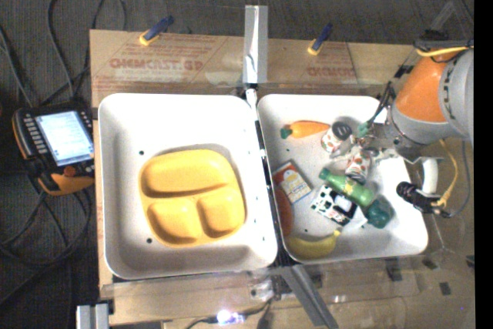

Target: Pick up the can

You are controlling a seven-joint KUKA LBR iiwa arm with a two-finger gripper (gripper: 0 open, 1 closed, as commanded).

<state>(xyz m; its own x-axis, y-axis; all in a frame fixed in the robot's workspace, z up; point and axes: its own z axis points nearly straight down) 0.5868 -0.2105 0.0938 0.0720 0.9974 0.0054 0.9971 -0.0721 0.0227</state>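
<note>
The can (337,137), small and white with red markings and a dark round end, lies in the right bin (400,239) just right of the carrot's tip. My gripper (365,133) hangs low over the bin's upper right part, close beside the can on its right. The grey wrist and orange band (431,92) hide its upper part. Whether it touches the can is unclear from this angle.
Around the can lie an orange carrot (306,129), a white-and-red item (356,164), a green bottle (356,195), a black-and-white carton (333,206), a red packet (292,182) and a banana (314,245). A yellow divided plate (192,195) sits in the left bin (115,135).
</note>
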